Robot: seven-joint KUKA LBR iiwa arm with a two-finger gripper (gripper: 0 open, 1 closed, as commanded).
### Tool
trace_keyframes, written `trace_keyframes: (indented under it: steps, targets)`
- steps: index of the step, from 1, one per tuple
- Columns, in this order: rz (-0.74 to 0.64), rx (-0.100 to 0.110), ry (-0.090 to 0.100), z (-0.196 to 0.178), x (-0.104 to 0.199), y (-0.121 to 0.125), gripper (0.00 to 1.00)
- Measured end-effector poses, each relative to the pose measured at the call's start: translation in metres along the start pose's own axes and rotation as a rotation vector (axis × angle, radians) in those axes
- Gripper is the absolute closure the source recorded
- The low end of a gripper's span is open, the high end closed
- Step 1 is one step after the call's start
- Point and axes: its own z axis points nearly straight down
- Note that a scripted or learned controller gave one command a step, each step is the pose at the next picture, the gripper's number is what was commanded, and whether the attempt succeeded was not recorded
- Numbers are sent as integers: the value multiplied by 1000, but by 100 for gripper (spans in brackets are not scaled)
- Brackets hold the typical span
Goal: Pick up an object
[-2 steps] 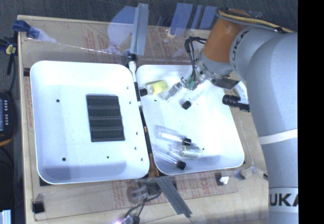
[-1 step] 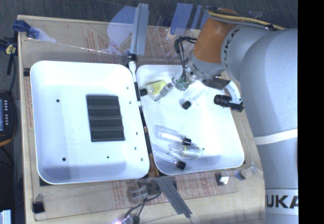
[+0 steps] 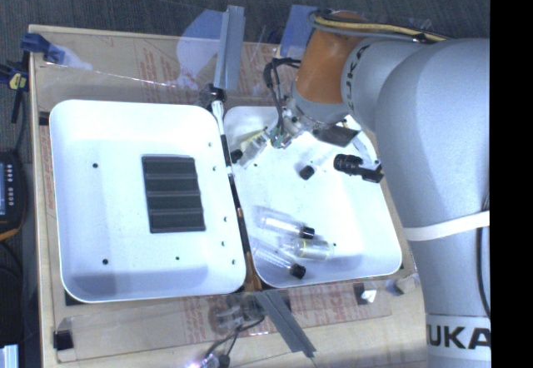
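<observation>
Heap of clear tubes (image 3: pixel 287 229) with black caps lies in right bin (image 3: pixel 358 221), near half, toward its left wall. small black piece (image 3: pixel 306 171) sits mid-bin, apart from tubes. pale yellowish item (image 3: pixel 252 141) lies at far-left corner of same bin, just beside gripper (image 3: pixel 279 135). Gripper hangs low over far-left part of right bin; released or clenched: cannot tell. arm (image 3: pixel 433 133) reaches in from right, orange band (image 3: pixel 321 67) above wrist. left bin (image 3: pixel 92 225) holds dark ribbed block (image 3: pixel 173 193) at its middle.
</observation>
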Motion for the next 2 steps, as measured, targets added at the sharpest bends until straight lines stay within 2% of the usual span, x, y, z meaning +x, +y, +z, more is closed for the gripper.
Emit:
trace_keyframes:
  steps: [1,2]
  targets:
    - [-28,-7,19,-38,-41,-84,0]
    - [-80,-7,20,5,-5,-58,0]
